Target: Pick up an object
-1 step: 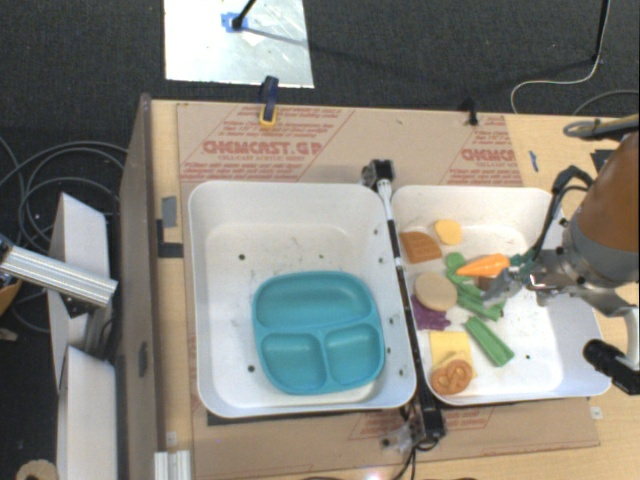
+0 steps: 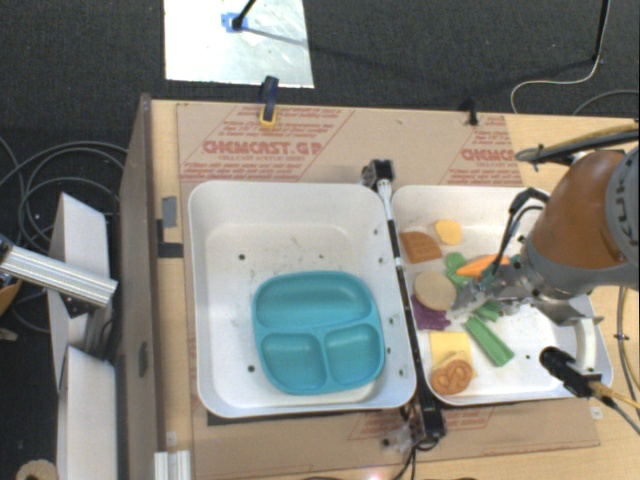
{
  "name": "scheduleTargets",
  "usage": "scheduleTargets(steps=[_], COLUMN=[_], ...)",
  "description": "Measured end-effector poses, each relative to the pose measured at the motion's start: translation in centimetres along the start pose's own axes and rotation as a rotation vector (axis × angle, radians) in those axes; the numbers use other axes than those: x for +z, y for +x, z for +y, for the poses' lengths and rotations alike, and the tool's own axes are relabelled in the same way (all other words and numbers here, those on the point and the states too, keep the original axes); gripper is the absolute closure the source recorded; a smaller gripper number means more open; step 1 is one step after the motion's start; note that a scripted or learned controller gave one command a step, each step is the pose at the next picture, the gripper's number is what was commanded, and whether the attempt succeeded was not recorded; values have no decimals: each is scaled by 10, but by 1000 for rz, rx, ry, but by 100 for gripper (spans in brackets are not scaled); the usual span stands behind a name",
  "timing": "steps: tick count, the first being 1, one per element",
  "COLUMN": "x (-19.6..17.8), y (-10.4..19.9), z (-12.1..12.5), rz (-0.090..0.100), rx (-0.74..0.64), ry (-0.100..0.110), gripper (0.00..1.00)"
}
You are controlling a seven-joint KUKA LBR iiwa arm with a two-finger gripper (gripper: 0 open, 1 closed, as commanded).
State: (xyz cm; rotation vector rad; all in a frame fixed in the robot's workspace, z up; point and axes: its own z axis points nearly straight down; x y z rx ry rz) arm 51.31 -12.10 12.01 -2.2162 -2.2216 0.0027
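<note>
The right bin [image 2: 520, 196] holds several toy foods: a brown slice [image 2: 421, 246], a yellow round piece [image 2: 449, 232], an orange carrot [image 2: 476, 265], a tan disc [image 2: 434, 290], a purple piece [image 2: 430, 318], a yellow block [image 2: 449, 346], a pretzel [image 2: 452, 376] and a long green stick [image 2: 491, 338]. My gripper [image 2: 478, 296] is low in the middle of this bin, between the carrot and the green stick and just right of the tan disc. The wrist hides what lies directly under it.
The left bin [image 2: 215, 268] holds a teal divided tray [image 2: 318, 328]. A black clamp [image 2: 380, 175] sits at the top of the wall between the bins. The arm's orange band [image 2: 590, 213] hangs over the right bin's right side.
</note>
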Motion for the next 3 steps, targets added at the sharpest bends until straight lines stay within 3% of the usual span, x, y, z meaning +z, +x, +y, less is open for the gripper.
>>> scheduleTargets(steps=[1, 2, 3], x=[36, 23, -69], y=[-1, 0, 80], z=[-21, -19, 4], rz=[0, 0, 0], rx=[3, 0, -10], ry=[-5, -9, -14], gripper=[0, 100, 100])
